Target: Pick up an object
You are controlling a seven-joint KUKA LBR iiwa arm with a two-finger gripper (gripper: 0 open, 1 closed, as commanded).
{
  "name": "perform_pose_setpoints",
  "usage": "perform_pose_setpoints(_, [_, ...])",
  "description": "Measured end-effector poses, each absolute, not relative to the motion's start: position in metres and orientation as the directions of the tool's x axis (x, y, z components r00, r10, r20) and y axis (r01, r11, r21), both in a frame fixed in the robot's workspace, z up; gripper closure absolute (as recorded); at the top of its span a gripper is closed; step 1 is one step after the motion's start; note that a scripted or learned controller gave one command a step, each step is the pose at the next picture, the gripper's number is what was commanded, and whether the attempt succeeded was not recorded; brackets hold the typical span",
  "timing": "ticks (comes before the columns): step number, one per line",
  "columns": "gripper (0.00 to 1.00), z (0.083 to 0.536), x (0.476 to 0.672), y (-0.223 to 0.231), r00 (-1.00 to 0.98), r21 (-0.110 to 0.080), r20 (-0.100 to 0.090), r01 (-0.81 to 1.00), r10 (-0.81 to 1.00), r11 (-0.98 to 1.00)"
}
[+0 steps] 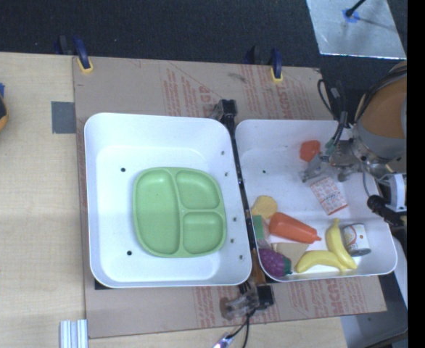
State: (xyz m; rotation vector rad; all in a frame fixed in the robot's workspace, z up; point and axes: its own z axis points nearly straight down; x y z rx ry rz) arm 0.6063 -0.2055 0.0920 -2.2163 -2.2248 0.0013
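Objects for picking lie in the right bin (pixel 270 133), and we see most of them crowded into its near half. Nearest, along the near wall, we find a purple bunch of grapes (pixel 274 262) at the left and a yellow banana (pixel 320 261) to its right, with a second banana (pixel 338 241) curving up beside a small can (pixel 355 239). Just beyond these lies an orange carrot (pixel 293 228), with a yellow lemon-like piece (pixel 264 206) at its far left end, against the wall shared with the other bin. Farther in, a small red-and-white packet (pixel 327 195) lies flat, and beyond it a small red-orange piece (pixel 310 151) sits well apart from the near cluster.

In the left bin (pixel 107 133) we see a green divided plate (pixel 178 210) lying flat, with bare white floor all round it.

Open floor in the right bin lies in its far left part; the near half is packed tight to the walls.

We see the gripper (pixel 326 164) low over the far right part of the right bin, between the red-orange piece and the packet, with the arm (pixel 383 114) reaching in from the right. We cannot tell how wide it stands, and we see nothing held in it.
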Motion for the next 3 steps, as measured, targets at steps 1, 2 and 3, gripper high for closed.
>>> perform_pose_setpoints(1, [0.00,0.093,0.657,-0.183,-0.005,-0.001,0.001,1.000,1.000,0.005])
perform_pose_setpoints(2, [0.00,0.209,0.657,-0.212,-0.004,0.001,-0.001,1.000,1.000,0.004])
perform_pose_setpoints(3, [0.00,0.092,0.655,-0.211,-0.006,-0.007,0.001,1.000,1.000,0.006])
